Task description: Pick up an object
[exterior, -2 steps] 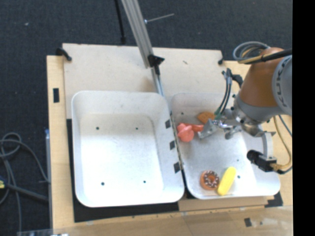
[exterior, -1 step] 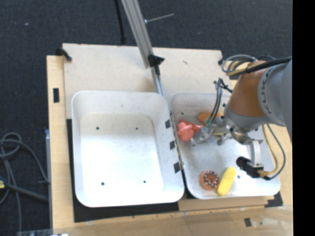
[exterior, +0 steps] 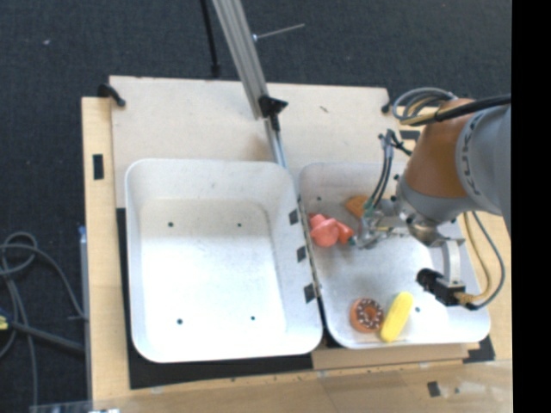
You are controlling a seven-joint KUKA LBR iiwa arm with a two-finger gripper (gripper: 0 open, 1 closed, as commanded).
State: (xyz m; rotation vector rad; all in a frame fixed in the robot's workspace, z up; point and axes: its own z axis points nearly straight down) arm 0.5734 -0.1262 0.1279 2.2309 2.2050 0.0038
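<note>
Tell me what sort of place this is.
Probably a robotics lab set up for grasping trials: a plywood bench on dark carpet bears two white bins, toy items such as a yellow piece lie in one, and loose cables trail alongside.

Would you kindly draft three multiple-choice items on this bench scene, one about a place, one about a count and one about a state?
1. Where does the yellow object lie?
A. near the front edge of the right bin
B. in the left bin
C. on the floor

2. How many loose objects lie in the right bin?
A. one
B. four
C. seven

3. How does the pink object stand to the gripper?
A. lifted above the bins
B. lying on the bin floor beside it
C. in the other bin

Key: 1 A, it rests beside the doughnut-like piece; 2 B, pink, orange, doughnut-like, yellow; 3 B, it lies just left of the gripper.
</note>
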